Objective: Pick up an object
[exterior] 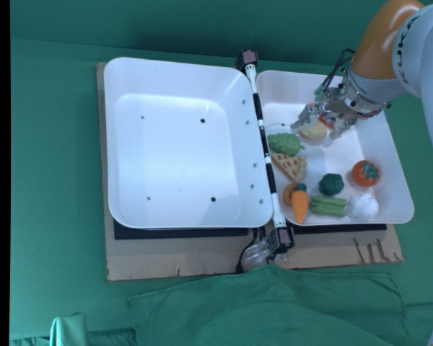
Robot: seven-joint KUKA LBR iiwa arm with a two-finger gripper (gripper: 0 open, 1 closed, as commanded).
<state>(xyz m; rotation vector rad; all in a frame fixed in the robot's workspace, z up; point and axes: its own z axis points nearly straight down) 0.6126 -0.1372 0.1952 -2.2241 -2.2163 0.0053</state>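
Observation:
My gripper is low in the right bin, near its back left part. It is open, with one finger on each side of a pale yellow toy food piece that rests on the bin floor. Closer to the front lie a green leafy piece, a waffle-patterned wedge, a dark green broccoli, an orange carrot, a green pod, a red tomato and a white piece.
The left bin is larger and sits against the right one, with a black-and-white striped bar along the shared edge. Both stand on a cardboard sheet over green cloth.

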